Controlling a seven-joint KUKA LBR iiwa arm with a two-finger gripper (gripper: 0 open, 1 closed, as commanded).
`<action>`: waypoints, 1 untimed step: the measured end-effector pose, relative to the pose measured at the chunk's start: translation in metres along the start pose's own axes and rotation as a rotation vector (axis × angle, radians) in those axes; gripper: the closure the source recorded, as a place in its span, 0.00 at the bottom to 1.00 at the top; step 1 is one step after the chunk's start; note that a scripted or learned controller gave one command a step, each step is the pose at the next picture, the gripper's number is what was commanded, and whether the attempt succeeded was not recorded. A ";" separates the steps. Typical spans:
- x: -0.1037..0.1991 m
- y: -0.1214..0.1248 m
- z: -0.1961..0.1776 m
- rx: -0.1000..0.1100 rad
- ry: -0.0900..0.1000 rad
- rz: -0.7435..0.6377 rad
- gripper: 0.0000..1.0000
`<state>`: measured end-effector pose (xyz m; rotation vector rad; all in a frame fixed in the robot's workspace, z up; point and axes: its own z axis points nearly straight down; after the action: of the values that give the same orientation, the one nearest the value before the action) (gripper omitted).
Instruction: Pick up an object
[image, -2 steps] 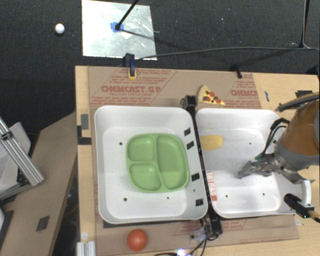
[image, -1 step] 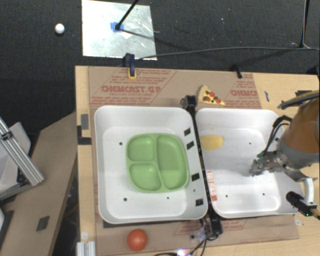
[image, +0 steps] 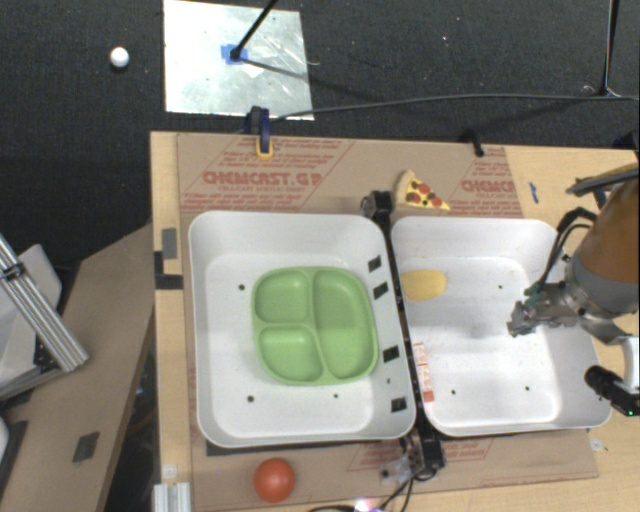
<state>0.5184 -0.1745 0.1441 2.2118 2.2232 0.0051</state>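
Clearly, the left bin (image: 215, 300) holds a green divided plate (image: 314, 325), lying flat near its middle. On the worktop (image: 330, 170), an orange ball (image: 274, 479) sits near the front edge and a toy pizza slice (image: 421, 192) lies behind the bins. In the right bin (image: 500, 400), a yellow flat object (image: 423, 285) lies at the far left, long axis left to right. The gripper (image: 524, 318) hangs well apart to its right and slightly nearer, holding nothing; its opening I cannot tell.

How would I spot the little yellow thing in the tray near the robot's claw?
Find the right white bin. Near its left wall, toward the far end, lies a flat yellow oval piece. The pizza slice toy sits outside on the cardboard; the gripper is grey.
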 end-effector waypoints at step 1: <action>-0.001 0.003 -0.065 -0.002 -0.001 0.000 1.00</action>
<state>0.5215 -0.1756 0.2087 2.2101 2.2220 0.0062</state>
